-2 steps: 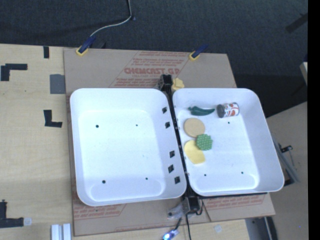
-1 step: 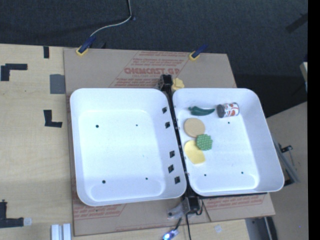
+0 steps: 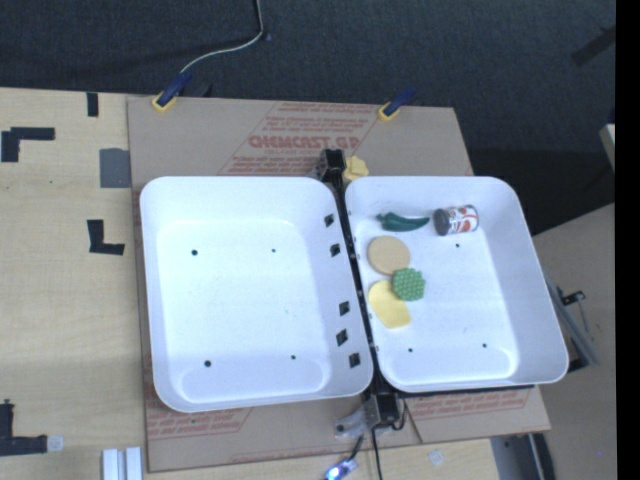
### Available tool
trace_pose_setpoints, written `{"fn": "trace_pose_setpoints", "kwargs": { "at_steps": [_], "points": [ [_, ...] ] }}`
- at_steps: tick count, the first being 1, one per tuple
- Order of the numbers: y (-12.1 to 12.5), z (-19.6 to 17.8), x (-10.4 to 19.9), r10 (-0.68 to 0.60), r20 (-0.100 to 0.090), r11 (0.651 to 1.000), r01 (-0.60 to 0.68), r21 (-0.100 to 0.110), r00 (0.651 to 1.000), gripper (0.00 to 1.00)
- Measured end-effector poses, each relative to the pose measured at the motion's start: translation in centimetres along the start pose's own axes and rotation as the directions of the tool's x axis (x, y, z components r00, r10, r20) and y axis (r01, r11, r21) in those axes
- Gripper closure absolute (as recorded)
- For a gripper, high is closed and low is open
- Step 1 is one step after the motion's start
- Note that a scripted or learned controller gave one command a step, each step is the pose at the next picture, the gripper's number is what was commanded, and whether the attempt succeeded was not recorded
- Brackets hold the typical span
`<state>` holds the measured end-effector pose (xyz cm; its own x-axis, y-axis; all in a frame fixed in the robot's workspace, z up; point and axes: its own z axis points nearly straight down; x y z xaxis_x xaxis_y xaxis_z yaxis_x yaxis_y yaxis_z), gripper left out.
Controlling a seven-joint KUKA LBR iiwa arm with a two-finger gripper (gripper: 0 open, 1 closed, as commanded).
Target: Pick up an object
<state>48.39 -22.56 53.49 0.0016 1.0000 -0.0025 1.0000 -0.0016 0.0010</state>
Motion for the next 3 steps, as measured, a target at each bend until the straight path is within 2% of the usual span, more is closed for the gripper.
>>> {"fn": "trace_pose_setpoints", "kwargs": {
  "at_steps": [1, 2, 3],
  "points": [
    [0.0, 0.0, 3.6, -0.005, -0.002, 1.0, 0.005, 0.001, 1.0, 1.0],
    [0.0, 0.0, 0.0, 0.0, 0.0, 1.0, 0.0, 0.0, 1.0, 1.0],
    [0.0, 0.0, 4.2, -0.005, -0.002, 1.0, 0.005, 0.001, 1.0, 1.0]
  ]
}}
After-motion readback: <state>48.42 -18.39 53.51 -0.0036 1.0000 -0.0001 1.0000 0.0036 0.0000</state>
